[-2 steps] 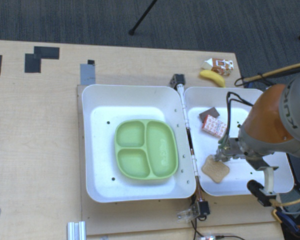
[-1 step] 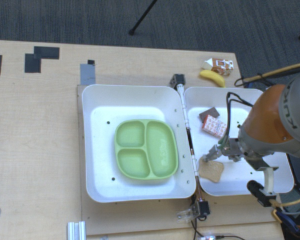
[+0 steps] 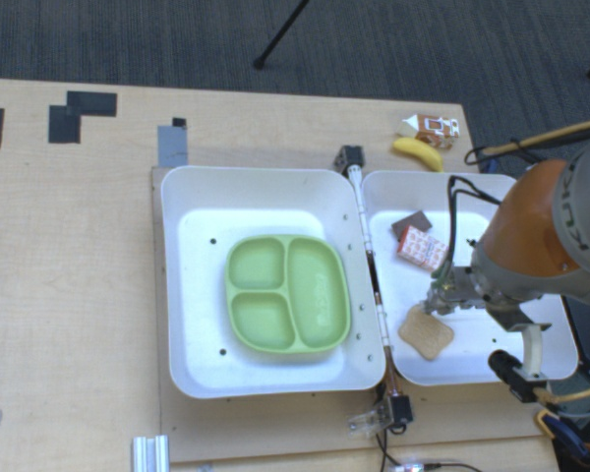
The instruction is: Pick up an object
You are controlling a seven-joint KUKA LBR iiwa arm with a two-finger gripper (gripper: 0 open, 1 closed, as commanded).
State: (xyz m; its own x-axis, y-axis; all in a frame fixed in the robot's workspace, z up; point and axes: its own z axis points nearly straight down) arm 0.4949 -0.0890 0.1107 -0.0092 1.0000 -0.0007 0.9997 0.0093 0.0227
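In the right bin (image 3: 560, 357) lie a tan slice of toast (image 3: 426, 333), a red and white packet (image 3: 422, 252) and a small dark brown block (image 3: 411, 225). My gripper (image 3: 441, 299) hangs low over the bin, just above and to the right of the toast's upper edge. The orange wrist band and grey arm cover the bin's right side. I cannot make out how the fingers stand.
The left bin (image 3: 192, 264) holds a green divided plate (image 3: 286, 294). A banana (image 3: 417, 151) and a small carton (image 3: 436, 126) lie on the bench behind the right bin. A black cable (image 3: 455, 226) loops beside the wrist.
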